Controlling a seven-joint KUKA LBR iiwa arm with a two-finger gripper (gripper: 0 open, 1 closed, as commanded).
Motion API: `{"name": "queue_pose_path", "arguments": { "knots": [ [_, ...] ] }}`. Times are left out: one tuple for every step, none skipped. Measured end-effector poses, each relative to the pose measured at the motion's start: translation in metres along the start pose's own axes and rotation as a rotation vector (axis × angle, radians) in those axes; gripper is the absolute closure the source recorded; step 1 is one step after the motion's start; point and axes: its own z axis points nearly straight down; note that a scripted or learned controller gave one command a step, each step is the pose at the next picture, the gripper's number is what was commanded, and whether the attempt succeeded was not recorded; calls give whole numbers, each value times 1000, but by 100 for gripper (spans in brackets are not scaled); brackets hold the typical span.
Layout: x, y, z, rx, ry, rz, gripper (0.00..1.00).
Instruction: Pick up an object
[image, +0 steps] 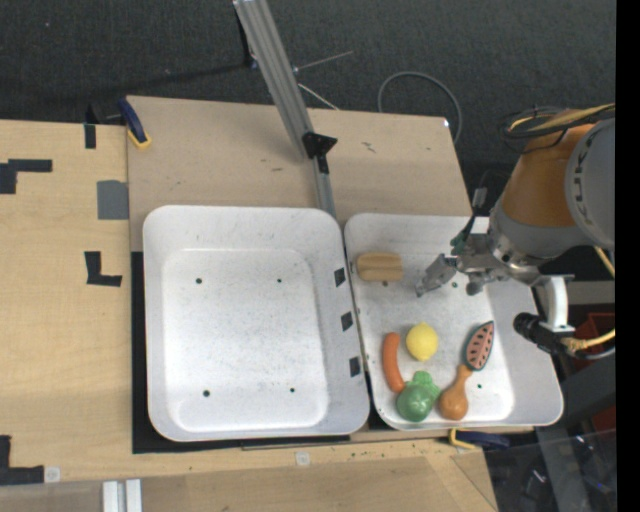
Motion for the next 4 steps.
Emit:
{"name": "queue_pose_path", "arguments": {
  "knots": [
    [-3, 5, 61, 0, 0, 0, 0],
    [-3, 5, 73, -6, -2, -1, 0],
    [-2, 5, 62, -6, -1, -1, 100],
    [-3, 4, -1, -12, -2, 0, 100]
  ]
}}
